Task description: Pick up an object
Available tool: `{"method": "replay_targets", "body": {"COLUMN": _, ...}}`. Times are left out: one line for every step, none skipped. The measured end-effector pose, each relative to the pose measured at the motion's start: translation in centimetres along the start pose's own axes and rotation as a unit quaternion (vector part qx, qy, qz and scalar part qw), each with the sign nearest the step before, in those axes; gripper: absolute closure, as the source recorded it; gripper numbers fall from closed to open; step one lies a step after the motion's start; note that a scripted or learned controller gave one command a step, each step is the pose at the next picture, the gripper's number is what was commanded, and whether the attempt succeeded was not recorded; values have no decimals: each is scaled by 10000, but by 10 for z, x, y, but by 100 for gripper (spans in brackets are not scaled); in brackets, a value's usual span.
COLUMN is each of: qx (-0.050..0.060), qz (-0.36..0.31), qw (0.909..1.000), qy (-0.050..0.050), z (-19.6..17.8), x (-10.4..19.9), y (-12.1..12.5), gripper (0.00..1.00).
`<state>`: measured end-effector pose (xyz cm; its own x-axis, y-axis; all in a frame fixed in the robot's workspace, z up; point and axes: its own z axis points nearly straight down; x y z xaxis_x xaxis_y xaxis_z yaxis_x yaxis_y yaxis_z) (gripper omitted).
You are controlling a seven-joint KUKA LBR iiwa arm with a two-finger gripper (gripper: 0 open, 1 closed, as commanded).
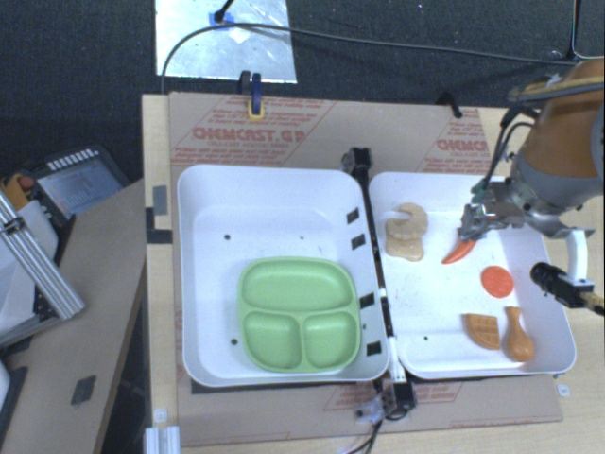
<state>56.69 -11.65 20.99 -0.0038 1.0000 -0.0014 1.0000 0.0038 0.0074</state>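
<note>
The pincer [475, 227] is hanging over the right bin [416, 367], its tips touching the top of an orange chili [458, 251]. It is looking closed on the chili, mid-grasp. Next it needs a straight lift, watching for slip.

Two white bins [274, 183] sit on a tan cardboard sheet [312, 126] printed with red lettering. The left bin holds a pale green divided plate [299, 313]. The right holds a beige piece [406, 232], a red-orange chili [459, 251], a red disc [497, 281] and brown pieces [482, 330].
</note>
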Motion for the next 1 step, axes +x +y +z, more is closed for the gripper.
{"method": "replay_targets", "body": {"qx": 6, "qz": -7, "qw": 10000, "qy": 2, "z": -48, "x": 9, "y": 2, "gripper": 100}}
